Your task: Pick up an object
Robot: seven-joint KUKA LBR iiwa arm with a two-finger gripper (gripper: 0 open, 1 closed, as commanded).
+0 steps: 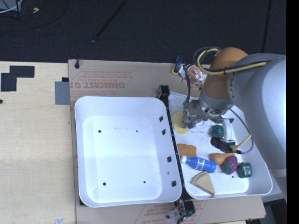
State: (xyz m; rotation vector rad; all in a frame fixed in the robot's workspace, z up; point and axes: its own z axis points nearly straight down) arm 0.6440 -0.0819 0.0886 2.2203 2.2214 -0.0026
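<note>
My gripper [190, 119] reaches down into the right bin [261, 186], near its far left corner. It stands right at the edge of a pale yellow round piece [178, 123], touching or just above it. Nearer the front of this bin lie an orange bread-like piece [187, 149], a blue bottle [200, 164] on its side and a tan sandwich wedge [203, 182]. To the right of those sit a dark teal object [217, 131], a small orange piece [218, 157], a magenta item [230, 165] and a green item [245, 170].
The left bin [84, 125] lies beside the right one, with a black divider [170, 139] between them. Both rest on a cardboard sheet [107, 80]. The grey arm [261, 101] covers the right bin's far right part.
</note>
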